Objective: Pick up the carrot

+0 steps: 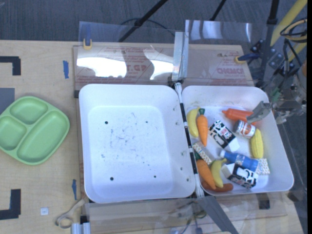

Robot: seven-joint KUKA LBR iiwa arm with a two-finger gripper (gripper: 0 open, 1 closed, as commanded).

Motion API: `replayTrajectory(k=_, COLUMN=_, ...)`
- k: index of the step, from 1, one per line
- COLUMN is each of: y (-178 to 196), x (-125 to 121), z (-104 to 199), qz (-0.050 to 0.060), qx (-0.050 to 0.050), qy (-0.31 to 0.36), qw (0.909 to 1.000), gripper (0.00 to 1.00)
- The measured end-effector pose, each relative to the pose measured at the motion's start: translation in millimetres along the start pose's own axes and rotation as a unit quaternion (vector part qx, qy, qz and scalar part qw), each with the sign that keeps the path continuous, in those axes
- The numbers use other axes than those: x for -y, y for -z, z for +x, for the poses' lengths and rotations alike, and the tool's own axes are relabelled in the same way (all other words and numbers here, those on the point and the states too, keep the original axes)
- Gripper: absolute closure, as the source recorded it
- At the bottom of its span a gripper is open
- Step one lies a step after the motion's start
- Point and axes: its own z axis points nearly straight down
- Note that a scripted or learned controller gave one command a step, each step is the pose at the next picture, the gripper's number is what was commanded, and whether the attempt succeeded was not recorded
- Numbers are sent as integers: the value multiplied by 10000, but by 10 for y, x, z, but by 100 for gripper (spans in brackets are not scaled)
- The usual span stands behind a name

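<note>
— Looking at the bench, what lies on the pale wooden benchtop (44, 67)?

— Two shallow white plastic bins: the left bin (129, 135) bare, the right bin (278, 150) crowded. A green three-part plate (31, 129) sits far left.

— And the slim orange carrot (202, 130)?

— In the right bin, beside a yellow banana (193, 122), near the divider.

— The grey two-finger gripper (258, 112)?

— Over the bin's far right edge, near a red-orange piece (238, 114); whether it is open, I cannot tell.

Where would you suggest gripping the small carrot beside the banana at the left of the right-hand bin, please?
Take the small carrot across its thicker upper half, coming straight down. It lies lengthwise along the bin, green top at the far end, with a banana close on its left and a black-and-white carton on its right, so side approaches look crowded.
</note>
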Motion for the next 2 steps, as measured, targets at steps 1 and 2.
replayTrajectory(k=1, y=0, x=0, z=0, qz=0, qx=0, qy=0, qw=10000, gripper=0)
replayTrajectory(k=2, y=-1356, x=-255, z=-103, qz=-12, qx=2, qy=-21, qw=10000, gripper=0)
